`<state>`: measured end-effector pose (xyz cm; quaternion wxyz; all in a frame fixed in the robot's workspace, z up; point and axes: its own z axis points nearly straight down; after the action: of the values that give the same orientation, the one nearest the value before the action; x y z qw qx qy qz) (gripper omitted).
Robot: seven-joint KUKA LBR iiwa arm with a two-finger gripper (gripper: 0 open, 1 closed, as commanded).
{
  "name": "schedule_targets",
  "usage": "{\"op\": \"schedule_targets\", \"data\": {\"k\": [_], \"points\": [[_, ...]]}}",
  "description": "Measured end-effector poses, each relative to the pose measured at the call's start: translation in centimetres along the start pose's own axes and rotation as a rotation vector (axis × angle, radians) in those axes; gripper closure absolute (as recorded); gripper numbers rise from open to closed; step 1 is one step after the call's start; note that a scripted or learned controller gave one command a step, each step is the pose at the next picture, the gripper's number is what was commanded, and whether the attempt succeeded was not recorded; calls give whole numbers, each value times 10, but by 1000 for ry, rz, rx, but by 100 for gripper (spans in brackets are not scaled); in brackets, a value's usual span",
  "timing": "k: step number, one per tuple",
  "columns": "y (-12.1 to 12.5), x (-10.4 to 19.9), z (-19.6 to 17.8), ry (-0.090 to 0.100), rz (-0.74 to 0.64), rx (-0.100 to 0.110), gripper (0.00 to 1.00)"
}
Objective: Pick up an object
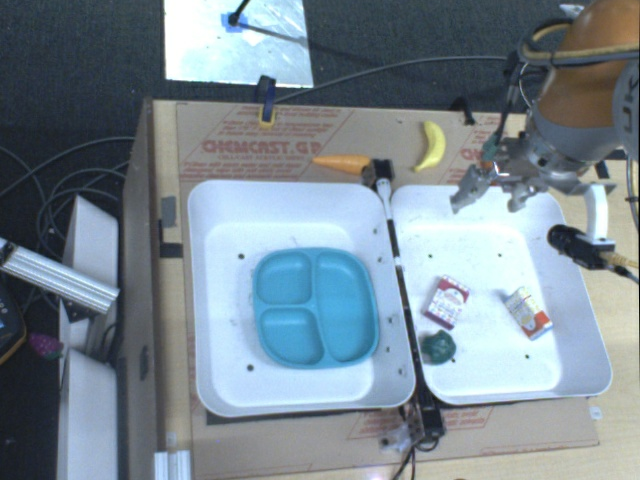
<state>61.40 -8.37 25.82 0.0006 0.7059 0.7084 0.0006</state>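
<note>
Nearest, left bin (215, 268): blue three-compartment plate (315, 305). Right bin (575, 353): dark green lump (437, 346), red-and-white carton (447, 301), small orange-ended white packet (527, 313) further right. Beyond, on the worktop (330, 133): carrot (340, 164), banana (432, 145). Jaws (492, 190) released, grasping nothing, above the right bin's far edge.

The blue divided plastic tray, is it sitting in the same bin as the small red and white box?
No, the blue divided plastic tray lies in the left white bin, while the small red and white box lies in the right white bin.
</note>
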Motion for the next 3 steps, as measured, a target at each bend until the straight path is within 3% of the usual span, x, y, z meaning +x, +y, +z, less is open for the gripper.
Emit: {"op": "schedule_targets", "data": {"k": [1,2,3], "points": [[-13,-39,121,0,3,4,0],[1,-71,93,-2,3,-2,0],[54,-122,97,-2,2,-2,0]]}}
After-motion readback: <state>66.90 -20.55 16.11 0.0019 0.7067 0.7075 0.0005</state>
